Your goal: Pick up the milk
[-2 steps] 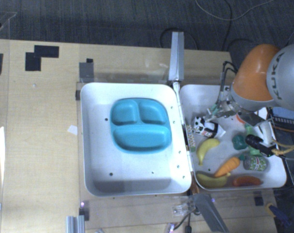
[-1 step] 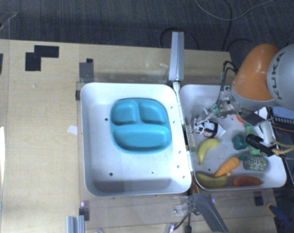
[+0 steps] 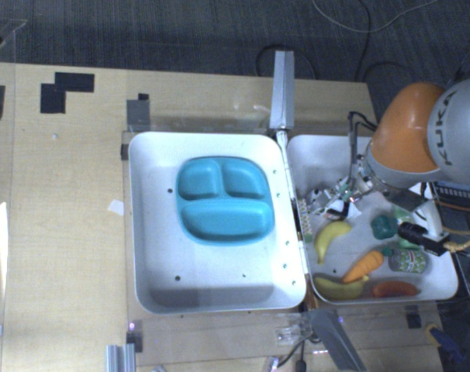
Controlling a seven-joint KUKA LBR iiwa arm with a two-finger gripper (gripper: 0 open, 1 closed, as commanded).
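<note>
My gripper (image 3: pixel 333 201) is low in the right bin (image 3: pixel 320 152), near its left wall, just above the yellow banana (image 3: pixel 330 237). The grey arm with its orange band (image 3: pixel 406 130) reaches in from the right and covers the bin's upper right part. A small pale container with a green label (image 3: pixel 409 260) lies at the bin's right side, beside a dark teal cup (image 3: pixel 384 225). It is too small to tell whether it is the milk. Whatever sits under the gripper is hidden by the wrist.
Also in the right bin are an orange carrot (image 3: pixel 364 266), a second banana (image 3: pixel 340 287) along the front wall and a red item (image 3: pixel 395 289). The left bin (image 3: pixel 153 231) holds a blue divided plate (image 3: pixel 223 198). A metal post (image 3: pixel 282 91) stands behind the bins.
</note>
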